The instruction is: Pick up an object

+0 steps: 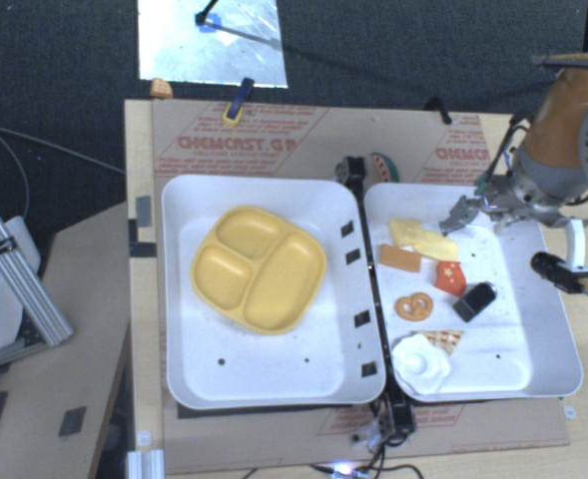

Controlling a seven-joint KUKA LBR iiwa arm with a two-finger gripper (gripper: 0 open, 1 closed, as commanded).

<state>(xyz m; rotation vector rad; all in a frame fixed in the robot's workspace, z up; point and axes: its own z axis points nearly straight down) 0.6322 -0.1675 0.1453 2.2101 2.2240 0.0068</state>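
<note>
My gripper (pixel 470 211) hovers over the far part of the right bin (pixel 548 339), just right of a pale yellow cheese wedge (pixel 416 236). Nothing shows held in it. Below the cheese lie an orange-brown slab (pixel 400 258), a red chunk (pixel 450 277), a pretzel (pixel 413 307) and a black block (pixel 474 300). Near the front of this bin sit a white fried egg (pixel 420 360) and a small waffle-patterned wedge (pixel 446 340).
The left bin (pixel 189 362) holds a yellow divided plate (pixel 259 269). A raised divider (pixel 368 277) runs between the two bins. Cardboard (pixel 274 143) lies under the far edge, with a small yellow and blue item (pixel 239 101) on it.
</note>
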